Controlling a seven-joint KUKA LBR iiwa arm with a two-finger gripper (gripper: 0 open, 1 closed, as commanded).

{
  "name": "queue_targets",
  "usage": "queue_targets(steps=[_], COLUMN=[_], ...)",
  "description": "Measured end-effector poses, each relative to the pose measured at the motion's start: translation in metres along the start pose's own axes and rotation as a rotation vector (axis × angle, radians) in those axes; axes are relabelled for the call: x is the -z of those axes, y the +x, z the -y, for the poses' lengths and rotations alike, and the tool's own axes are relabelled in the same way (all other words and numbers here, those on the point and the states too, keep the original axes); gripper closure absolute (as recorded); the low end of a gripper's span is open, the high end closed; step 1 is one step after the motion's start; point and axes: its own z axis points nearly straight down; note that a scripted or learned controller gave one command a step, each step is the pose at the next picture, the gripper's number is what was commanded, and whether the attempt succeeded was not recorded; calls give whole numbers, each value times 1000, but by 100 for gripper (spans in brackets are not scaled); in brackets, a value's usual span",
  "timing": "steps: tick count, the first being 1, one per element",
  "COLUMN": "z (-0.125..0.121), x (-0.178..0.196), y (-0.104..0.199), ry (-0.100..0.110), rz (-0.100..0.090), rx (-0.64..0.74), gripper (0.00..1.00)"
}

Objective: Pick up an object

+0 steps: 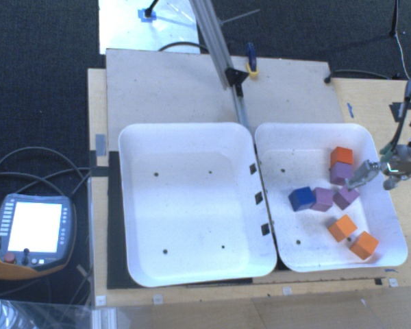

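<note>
Inside the right bin lie seven blocks: a blue cube at the cluster's left, three purple beside it, three orange around them. At the bin's right rim the gripper reaches toward the upper purple block; whether its fingers are apart is unclear. Left of it sits the second bin.

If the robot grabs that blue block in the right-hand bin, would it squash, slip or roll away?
The blue block looks like a solid cube with flat faces and sharp edges, so it probably stays stiff and won't roll. Small as it is, it is likely light. It sits right against a purple block, so a push might shove both together. The gripper hangs nearer other blocks.
</note>
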Motion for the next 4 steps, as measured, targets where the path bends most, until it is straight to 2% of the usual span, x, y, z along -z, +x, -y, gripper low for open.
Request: queue_targets(steps=[1,3,4], z=[-1,0,-8], x=[2,-119,-168], y=[0,-10,-5], ry=[-4,4,2], rz=[1,-1,-1], rx=[0,-3,-1], gripper=[0,0,0])
